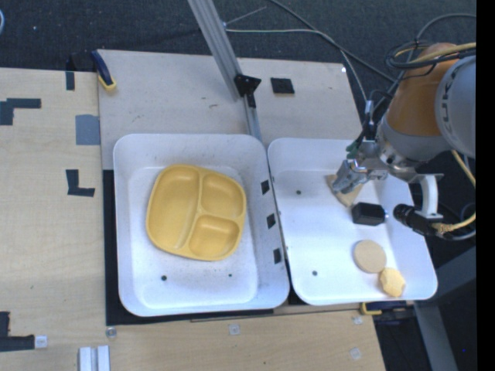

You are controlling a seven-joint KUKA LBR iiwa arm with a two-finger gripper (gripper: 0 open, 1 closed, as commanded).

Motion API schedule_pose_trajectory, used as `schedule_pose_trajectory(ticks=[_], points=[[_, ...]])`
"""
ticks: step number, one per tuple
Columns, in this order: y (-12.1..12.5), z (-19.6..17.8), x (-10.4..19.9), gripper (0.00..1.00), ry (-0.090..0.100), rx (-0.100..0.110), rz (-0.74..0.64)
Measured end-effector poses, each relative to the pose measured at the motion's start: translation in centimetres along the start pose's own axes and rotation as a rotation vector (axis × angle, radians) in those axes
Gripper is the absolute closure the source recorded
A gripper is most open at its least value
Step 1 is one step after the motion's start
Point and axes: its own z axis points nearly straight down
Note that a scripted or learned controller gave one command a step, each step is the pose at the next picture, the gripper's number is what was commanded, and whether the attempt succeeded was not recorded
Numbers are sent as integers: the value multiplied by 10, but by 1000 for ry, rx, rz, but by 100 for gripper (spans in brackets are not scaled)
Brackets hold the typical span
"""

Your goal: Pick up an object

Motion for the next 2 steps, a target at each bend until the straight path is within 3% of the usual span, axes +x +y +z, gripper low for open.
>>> schedule_pose_trajectory(ticks=[1, 2], points=[[0, -28, 1, 100, 0, 2, 0], [-19, -19, 53, 100, 1, 6, -3]])
